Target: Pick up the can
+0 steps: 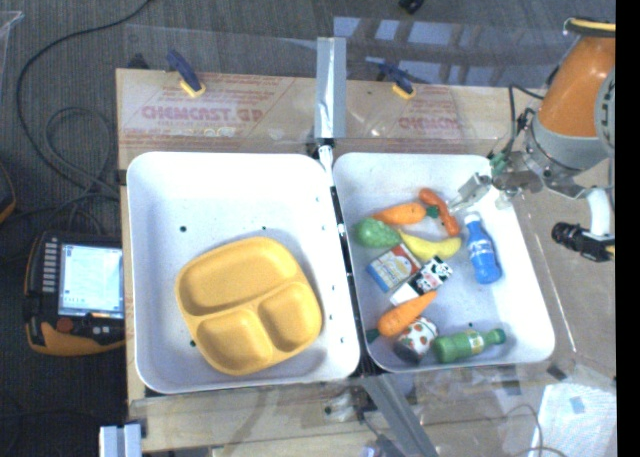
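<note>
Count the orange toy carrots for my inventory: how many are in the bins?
3, all in the right bin: one orange plastic carrot left of the banana, a thinner one by it, another lower down. Others may hide under clutter.

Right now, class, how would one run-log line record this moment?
arm: over right bin's far corner | gripper: above toys, holding nothing | blue bottle: lying in bin | yellow tray: left bin

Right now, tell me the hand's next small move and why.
Probably shift the hand toward the right bin's near edge, to hover above what looks like the can. The hand sits at the bin's far side by the blue bottle; the can lies beside the green bottle.
</note>
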Tool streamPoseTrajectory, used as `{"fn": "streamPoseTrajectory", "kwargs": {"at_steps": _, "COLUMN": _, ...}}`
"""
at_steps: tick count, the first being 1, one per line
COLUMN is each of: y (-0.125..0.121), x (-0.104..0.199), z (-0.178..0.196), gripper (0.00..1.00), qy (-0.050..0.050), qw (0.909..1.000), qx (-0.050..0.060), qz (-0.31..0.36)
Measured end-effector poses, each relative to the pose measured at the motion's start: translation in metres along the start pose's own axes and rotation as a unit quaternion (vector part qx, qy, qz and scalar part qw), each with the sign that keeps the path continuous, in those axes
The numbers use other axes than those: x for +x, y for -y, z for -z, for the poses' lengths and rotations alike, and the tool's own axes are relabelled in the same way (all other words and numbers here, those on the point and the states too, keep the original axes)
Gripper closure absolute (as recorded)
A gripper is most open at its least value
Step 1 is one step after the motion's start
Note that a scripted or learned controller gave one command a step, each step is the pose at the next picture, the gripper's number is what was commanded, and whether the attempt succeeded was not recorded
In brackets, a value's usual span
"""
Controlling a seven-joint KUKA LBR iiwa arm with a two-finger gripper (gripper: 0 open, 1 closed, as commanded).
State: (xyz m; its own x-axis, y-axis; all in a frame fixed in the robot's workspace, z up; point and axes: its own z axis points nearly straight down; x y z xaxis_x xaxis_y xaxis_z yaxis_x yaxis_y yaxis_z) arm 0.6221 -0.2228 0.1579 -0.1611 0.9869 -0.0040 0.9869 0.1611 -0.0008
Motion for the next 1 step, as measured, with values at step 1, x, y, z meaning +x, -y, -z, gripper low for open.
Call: {"fn": "streamPoseTrajectory", "kwargs": {"at_steps": 1, "y": -0.0396, "x": -0.0031, "z": -0.0650, "gripper": 0.00, "qy": -0.005, "qw": 0.9669, "qx": 0.002, "qz": 0.255}}
